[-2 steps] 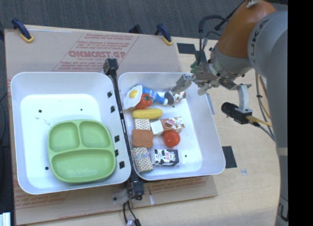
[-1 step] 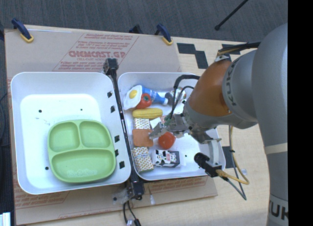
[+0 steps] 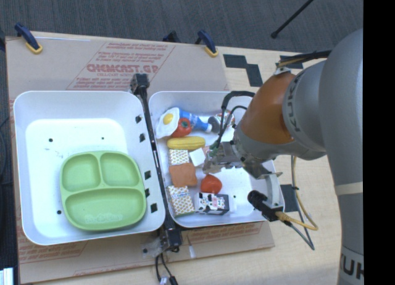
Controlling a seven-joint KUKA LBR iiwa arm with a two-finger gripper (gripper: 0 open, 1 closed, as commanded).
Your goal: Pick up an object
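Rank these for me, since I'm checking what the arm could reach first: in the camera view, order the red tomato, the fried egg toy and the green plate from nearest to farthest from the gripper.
From the gripper:
1. Red tomato, just below it, right bin.
2. Fried egg toy, top-left corner of the same bin.
3. Green plate, across in the left bin.

Plate (image 3: 102, 190) in left bin (image 3: 24, 154)

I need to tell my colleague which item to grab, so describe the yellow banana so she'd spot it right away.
Look in the right bin, the crowded one. Near its middle lies the banana, a small yellow curved piece lying flat, just below the fried egg and tomato. It is the only all-yellow item there.
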